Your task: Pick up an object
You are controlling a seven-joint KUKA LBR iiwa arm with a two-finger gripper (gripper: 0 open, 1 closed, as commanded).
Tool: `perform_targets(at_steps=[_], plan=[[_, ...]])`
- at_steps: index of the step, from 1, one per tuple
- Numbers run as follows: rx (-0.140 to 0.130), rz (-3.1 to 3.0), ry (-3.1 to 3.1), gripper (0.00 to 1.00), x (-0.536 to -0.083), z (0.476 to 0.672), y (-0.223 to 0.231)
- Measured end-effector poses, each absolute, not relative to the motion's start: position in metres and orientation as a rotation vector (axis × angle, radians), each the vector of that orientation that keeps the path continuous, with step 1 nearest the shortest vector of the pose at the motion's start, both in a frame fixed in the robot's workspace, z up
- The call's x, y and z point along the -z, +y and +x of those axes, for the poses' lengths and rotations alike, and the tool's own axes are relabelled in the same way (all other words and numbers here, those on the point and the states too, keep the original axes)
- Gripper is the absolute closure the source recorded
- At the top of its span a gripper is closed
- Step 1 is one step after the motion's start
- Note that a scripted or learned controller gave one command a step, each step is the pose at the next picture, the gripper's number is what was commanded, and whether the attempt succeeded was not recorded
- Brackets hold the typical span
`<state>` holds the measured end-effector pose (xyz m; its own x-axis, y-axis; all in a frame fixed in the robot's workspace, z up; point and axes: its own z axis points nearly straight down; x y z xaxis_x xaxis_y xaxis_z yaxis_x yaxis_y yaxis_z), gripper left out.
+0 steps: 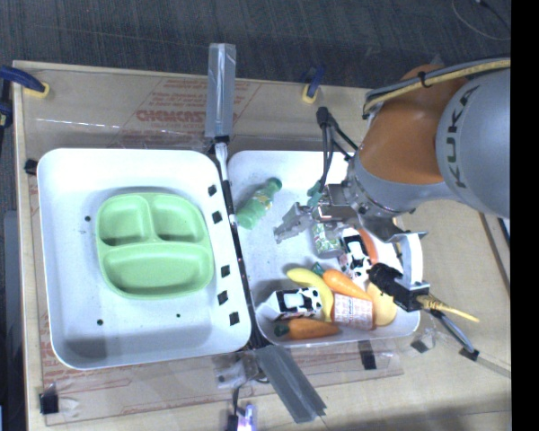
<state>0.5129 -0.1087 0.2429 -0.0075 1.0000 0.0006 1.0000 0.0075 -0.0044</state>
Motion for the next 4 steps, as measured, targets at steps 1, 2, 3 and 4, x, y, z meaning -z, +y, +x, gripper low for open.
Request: perform_targets(at_steps=[1, 2, 3, 4], plan=[[-0.001, -2.016, -2.409, 0.0, -0.233, 0.477, -0.2], [-0.001, -2.016, -2.408, 0.0, -0.233, 0.477, -0.2], [-0.003, -2.016, -2.407, 0.0, -0.204, 0.531, -0.211], [0.0, -1.867, -2.528, 0.0, -0.105, 0.556, -0.211]])
